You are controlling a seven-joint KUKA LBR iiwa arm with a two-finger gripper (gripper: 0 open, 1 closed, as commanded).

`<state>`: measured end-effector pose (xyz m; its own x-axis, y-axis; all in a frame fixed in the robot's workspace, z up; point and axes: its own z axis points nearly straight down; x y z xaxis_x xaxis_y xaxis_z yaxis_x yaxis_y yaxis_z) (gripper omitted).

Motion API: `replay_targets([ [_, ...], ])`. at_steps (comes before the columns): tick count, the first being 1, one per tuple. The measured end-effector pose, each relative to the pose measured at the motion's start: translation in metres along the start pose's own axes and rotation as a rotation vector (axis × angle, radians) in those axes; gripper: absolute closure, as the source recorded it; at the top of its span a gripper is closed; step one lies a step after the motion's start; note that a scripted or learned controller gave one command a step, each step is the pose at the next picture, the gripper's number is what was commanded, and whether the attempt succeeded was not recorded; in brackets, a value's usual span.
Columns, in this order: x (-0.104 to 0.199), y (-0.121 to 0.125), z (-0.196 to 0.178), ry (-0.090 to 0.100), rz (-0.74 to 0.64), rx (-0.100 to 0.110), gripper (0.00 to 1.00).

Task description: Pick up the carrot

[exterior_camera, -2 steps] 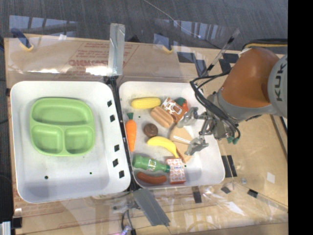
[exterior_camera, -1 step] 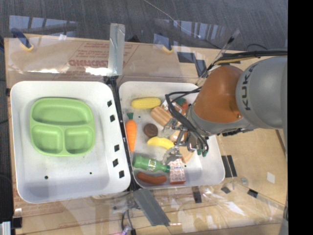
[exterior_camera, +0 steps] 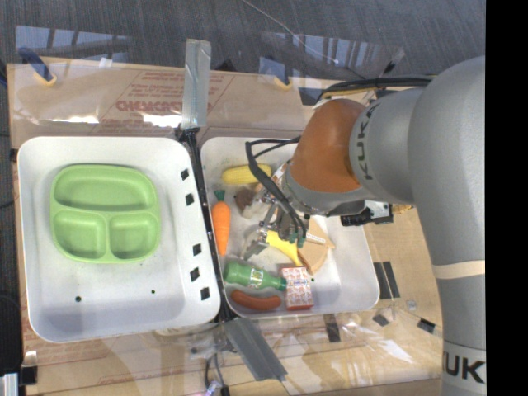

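The carrot is lying by the right bin's left wall, likely light, stiff, smooth; mid-body looks best. The gripper is hovering beside it, its opening impossible to tell.

Robotics lab: KUKA arm over taped, plastic-covered tabletop w/ two white bins, grey carpet beyond.

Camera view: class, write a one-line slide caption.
Tool hovers in the right bin beside the carrot; green tray sits left.
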<state>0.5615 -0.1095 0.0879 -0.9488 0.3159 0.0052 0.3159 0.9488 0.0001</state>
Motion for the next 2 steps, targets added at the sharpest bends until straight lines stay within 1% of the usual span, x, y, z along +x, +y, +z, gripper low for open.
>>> replay_targets([
  [1, -0.001, 0.002, -0.007, 0.003, -0.008, 0.002, 1.0],
  [2, 0.093, 0.026, -0.113, -0.005, 0.121, -0.001, 1.0],
])
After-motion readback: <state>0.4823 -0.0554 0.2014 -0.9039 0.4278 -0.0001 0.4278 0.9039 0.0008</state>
